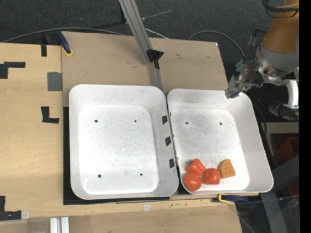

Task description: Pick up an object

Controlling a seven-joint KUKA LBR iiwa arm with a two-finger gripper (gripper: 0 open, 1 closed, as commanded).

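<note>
Down at the gripper [236, 87]: poised just over the far right corner of the right bin [209, 96], close to the rim. Cannot tell whether spread or closed, being too small and dark here. Nothing seen held in it.

Well apart from there, against the near wall of that same bin: three red pieces [196, 167] bunched and touching, with a tan block [226, 169] just beside them.

Likely trouble from here: closing on two touching pieces at once and squeezing one out, or knocking the cluster aside on the way down. Also a chance of catching the near wall, given how tightly everything sits against it.

Further up, the arm [279, 38]: reaching in from the right, orange band above the wrist, wrist angled down and leftward toward the corner.
</note>
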